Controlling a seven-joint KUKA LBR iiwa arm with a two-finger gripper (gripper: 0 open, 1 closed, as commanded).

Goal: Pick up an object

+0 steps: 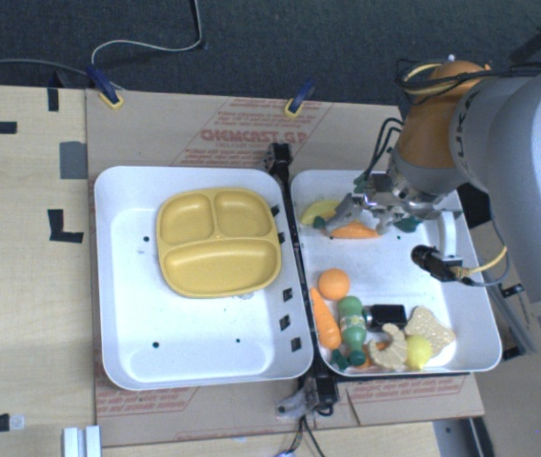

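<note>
Cardboard-topped table (137, 131), two white bins. End effector (370, 208) sits low in the right bin (480, 336), right over an orange carrot-like toy (354, 231); can't tell its grip. Looks like nothing's lifted yet, so the pick remains.

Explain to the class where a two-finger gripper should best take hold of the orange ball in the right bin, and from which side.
Probably straight from above, fingers closing across the widest part of the orange ball. It is round, so no side grips better, and it sits apart on the bin floor. The long carrot lies close below it, so set the fingers left and right of the ball, away from that.
</note>
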